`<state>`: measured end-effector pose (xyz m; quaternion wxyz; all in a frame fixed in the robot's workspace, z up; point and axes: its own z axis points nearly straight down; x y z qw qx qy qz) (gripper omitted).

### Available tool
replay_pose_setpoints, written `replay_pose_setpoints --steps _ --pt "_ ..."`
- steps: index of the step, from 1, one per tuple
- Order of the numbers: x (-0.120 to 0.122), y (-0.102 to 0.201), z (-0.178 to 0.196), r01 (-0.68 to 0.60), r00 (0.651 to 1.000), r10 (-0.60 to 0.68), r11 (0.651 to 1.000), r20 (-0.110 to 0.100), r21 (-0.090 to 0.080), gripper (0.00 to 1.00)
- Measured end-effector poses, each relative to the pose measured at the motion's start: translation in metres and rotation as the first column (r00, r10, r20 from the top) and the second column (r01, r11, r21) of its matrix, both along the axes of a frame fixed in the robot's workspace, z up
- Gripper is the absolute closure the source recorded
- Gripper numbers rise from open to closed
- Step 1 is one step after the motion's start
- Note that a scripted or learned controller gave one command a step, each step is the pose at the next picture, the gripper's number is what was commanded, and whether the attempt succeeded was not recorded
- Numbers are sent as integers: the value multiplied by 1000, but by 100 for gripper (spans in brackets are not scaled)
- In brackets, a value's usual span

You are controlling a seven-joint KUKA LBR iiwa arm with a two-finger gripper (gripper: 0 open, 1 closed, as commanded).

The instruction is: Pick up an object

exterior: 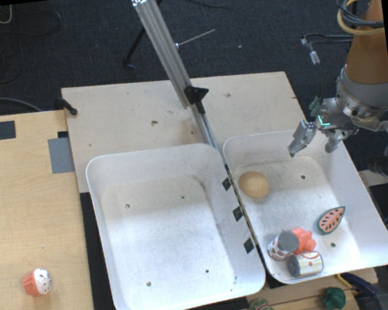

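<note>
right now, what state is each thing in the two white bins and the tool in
grey two-finger tool: open, holding nothing, above right bin's far edge
round tan ball: resting loose in right white bin
watermelon-slice toy: lying flat
orange toy: touching grey-capped piece
white cylinder: on its side

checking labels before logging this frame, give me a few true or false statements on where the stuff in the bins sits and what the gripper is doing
1. The tan ball lies in the right bin. True.
2. The gripper holds the ball. False: it hangs open above the bin's far edge, nothing between its fingers.
3. The watermelon slice lies in the left bin. False: it is in the right bin.
4. An orange toy sits near the right bin's near edge. True.
</note>
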<state>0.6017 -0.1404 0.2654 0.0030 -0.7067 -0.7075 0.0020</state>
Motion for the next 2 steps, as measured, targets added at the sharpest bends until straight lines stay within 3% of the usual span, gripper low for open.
replay_pose_setpoints --steps 1,2 --pt "1 0 2 0 1000 0 1000 4 -1 0" --pt "4 5 -43 0 1000 0 1000 0 0 0"
